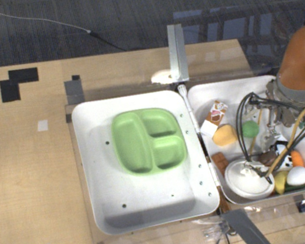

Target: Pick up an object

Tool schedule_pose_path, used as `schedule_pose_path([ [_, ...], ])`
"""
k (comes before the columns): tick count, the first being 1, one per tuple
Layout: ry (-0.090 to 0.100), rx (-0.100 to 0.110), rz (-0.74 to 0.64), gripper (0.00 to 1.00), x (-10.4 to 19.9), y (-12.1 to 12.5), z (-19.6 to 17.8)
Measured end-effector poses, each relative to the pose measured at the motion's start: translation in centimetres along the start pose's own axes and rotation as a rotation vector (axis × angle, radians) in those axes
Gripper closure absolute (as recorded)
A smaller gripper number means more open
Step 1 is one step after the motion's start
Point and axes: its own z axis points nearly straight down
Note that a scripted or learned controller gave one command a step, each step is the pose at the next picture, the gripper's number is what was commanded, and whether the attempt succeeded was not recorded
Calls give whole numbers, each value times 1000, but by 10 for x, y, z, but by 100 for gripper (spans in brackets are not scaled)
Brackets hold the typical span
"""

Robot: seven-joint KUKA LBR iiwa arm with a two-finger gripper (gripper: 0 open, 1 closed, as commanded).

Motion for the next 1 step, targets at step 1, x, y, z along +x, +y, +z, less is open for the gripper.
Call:
schedule_pose_path([
  [1,5,-2,-204,0,-27,48,2],
])
